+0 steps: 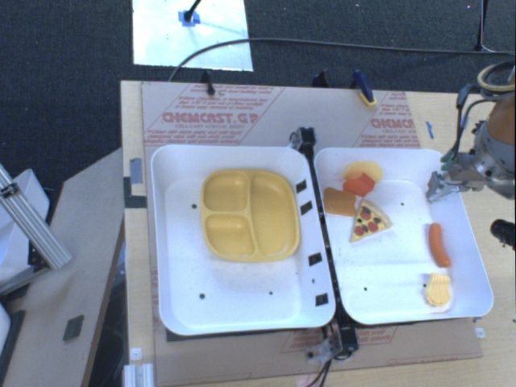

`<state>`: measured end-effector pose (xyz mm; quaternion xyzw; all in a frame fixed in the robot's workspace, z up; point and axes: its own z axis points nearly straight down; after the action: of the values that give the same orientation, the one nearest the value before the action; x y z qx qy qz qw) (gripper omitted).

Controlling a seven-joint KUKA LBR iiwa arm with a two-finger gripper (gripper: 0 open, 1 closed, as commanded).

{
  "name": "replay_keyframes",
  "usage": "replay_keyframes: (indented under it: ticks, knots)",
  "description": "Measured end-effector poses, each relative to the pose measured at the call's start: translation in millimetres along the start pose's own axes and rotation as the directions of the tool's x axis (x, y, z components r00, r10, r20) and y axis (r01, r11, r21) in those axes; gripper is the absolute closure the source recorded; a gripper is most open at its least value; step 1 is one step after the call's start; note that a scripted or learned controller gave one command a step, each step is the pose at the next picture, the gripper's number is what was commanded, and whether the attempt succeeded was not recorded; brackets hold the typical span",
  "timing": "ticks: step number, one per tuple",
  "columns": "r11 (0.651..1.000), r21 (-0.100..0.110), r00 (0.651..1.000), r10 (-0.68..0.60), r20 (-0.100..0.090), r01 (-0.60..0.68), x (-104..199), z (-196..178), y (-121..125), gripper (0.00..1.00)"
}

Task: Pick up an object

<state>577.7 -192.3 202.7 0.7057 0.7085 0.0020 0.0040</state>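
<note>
— What lies in the left bin (181, 297)?
— A divided plate (248, 214), near its middle.
— And the right bin (468, 297)?
— A pizza slice (370, 220) just right of a bread piece (339, 202); behind them a tomato piece (359, 185) touching a round piece (364, 170). A sausage (439, 244) lies further right, a corn piece (438, 289) in front of it.

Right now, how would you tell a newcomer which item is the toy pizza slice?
Look in the right white bin, the one without the yellow divided plate. Near its middle lies the pizza slice, just below the tan bread piece. It alone is a triangle with red dots.
</note>
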Motion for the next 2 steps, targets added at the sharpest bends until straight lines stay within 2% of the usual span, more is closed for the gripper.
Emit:
replay_keyframes:
  ticks: [2]
  knots:
    - [1.000, 0.003, 1.000, -0.001, -0.001, 0.001, -7.8, -91.8, -4.0, 1.00]
